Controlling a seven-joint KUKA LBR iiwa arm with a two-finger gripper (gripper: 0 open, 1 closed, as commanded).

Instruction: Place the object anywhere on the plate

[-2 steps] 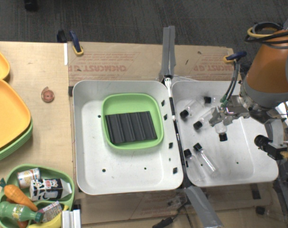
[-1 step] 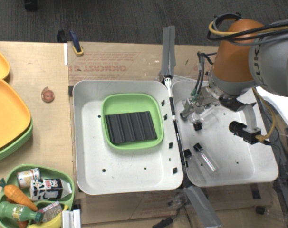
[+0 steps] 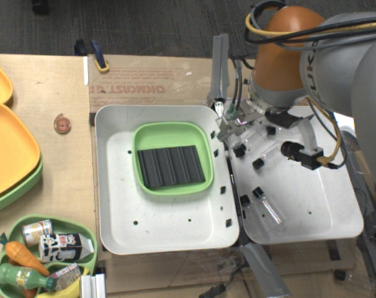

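Claw (image 3: 228, 126) hangs between 2 white bins (image 3: 113, 216).

Mounted above the bench, fixed, looking down at a slant on the two shallow white plastic bins (image 3: 169, 241) set side by side, with the grey carpeted floor (image 3: 144, 11) along the top edge and the pale wooden benchtop (image 3: 58, 98) at left. Close enough to take in both bins whole, the left bin near centre with the square green plate (image 3: 172, 135) inside, the right bin toward the right edge. Partly blocked at upper right by the grey arm with the orange band (image 3: 287, 30), entering from the right.
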